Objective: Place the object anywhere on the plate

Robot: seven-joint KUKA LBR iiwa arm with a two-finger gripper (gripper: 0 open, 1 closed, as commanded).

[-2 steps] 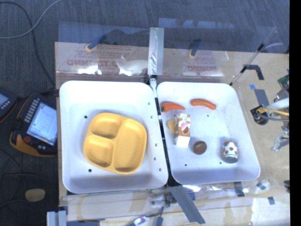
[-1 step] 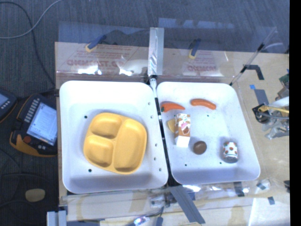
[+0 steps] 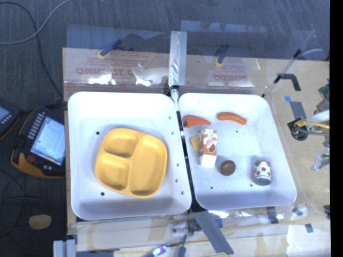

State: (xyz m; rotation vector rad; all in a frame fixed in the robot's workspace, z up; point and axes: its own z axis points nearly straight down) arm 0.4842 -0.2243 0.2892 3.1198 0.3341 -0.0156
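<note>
A yellow plate (image 3: pixel 131 161) with three compartments lies in the left bin (image 3: pixel 80 116). The right bin (image 3: pixel 278 186) holds a carrot (image 3: pixel 195 121), an orange sausage (image 3: pixel 231 118), a small printed carton (image 3: pixel 208 146), a brown ball (image 3: pixel 228 167) and a small can with red spots (image 3: pixel 262 172). My gripper (image 3: pixel 321 157) is at the right edge of the view, over the bench outside the right bin and well apart from every object. Most of it is cut off by the edge.
A raised rim (image 3: pixel 182 143) separates the two bins. Clear plastic sheeting is taped behind the bins. A teach pendant (image 3: pixel 45 141) lies on the floor to the left of the bench.
</note>
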